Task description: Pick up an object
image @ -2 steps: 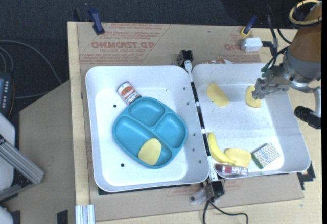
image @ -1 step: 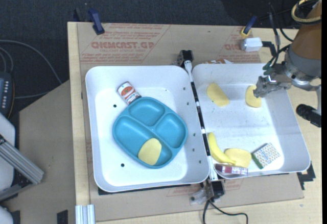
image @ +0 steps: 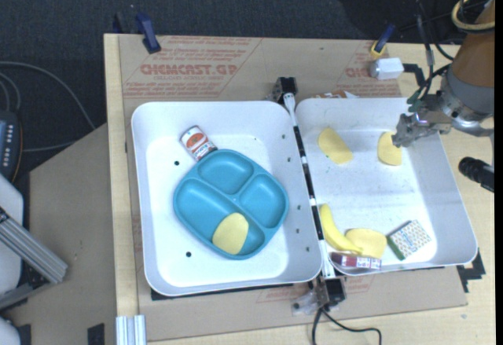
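the brown cardboard sheet (image: 236, 60) under the two bins carries red printed letters. near its far edge, toward the left corner, the big word reads about "chemcast gp", and the last letters are not sure. the same red print shows near the far right corner, partly hidden. smaller red lines above each are too small to read. the small can (image: 197, 142) in the left bin has a label, not readable.

Divided plate (image: 228, 202) in left bin (image: 149, 178); sponge (image: 409, 239) in right bin (image: 440, 178)
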Controlling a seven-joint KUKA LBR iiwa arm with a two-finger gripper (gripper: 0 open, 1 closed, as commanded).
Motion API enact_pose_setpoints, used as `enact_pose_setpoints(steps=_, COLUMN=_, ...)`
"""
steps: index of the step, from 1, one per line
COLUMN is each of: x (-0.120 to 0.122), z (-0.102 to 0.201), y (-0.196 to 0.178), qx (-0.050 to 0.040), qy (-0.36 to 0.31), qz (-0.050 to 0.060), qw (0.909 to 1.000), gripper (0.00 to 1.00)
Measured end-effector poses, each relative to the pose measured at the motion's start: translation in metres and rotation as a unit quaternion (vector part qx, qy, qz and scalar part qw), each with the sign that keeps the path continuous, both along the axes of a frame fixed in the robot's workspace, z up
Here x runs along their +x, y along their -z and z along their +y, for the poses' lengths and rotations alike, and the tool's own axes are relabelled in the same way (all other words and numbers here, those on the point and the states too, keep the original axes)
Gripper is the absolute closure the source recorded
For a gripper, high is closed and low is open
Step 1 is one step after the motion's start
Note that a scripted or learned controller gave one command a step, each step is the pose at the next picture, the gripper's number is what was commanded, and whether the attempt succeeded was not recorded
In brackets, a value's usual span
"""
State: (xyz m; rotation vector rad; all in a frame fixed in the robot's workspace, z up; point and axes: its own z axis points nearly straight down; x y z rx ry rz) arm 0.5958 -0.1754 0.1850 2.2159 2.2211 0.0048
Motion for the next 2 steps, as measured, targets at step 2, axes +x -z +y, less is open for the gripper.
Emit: enact_pose_setpoints(steps=2, x=0.015, z=-0.023, y=0.07, qx=0.0004, qy=0.001, qz=0.004, qw=1.0, gripper=0.0)
